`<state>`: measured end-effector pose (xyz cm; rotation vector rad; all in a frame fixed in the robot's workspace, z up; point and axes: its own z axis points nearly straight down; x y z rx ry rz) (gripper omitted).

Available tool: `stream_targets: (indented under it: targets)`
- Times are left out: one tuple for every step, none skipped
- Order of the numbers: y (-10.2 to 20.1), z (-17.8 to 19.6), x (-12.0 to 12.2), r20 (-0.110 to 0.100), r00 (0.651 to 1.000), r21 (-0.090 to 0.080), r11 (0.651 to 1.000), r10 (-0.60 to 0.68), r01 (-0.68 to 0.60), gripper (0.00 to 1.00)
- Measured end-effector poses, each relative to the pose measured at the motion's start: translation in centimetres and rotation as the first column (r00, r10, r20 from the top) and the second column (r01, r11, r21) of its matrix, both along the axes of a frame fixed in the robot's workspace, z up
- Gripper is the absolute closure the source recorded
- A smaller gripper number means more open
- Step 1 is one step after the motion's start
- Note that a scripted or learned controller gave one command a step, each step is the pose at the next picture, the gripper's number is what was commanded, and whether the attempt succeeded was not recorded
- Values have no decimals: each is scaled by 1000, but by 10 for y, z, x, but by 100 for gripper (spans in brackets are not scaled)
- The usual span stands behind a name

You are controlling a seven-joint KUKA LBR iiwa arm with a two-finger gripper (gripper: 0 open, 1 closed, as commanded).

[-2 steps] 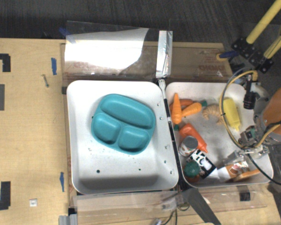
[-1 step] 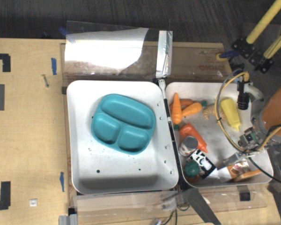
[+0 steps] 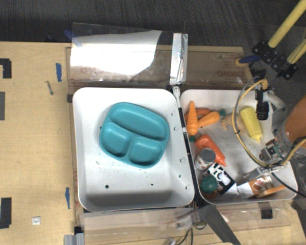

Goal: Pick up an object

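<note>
A yellow bottle-shaped object [image 3: 251, 123] lies in the right bin [image 3: 229, 97], toward its two o'clock corner, and it is the nearest pickable thing to the arm. Its long axis runs from about eleven o'clock to five o'clock, with the wider end toward five. A black cable loop crosses above it.

At nine o'clock from the yellow object, against the bin's left wall, lie two orange carrots [image 3: 200, 119], one pointing to twelve o'clock and one angled toward two. At seven o'clock from it sit a red-orange piece [image 3: 210, 144], a small can [image 3: 205, 158] and a black-and-white item with a green end [image 3: 215, 179]. A flat orange packet [image 3: 265, 188] rests along the bin's front wall.

The gripper [image 3: 270, 149] hangs over the right side of this bin, at about five o'clock from the yellow object; whether it is released or clenched cannot be told, since cables and hardware hide its tips. Nothing is visibly held.

In my judgement the step is the approach. A good grasp would likely come down across the yellow object's narrow width, square to its long axis.

The left bin [image 3: 86, 152] holds a teal divided plate [image 3: 134, 133]
</note>
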<state>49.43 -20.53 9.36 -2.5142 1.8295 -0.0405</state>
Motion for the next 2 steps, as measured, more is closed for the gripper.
stream_targets:
  targets:
    - [3, 1, 0, 6, 998, -7, 998, 60, -60, 0]
    - [4, 10, 0, 2, 998, -6, 998, 60, -60, 100]
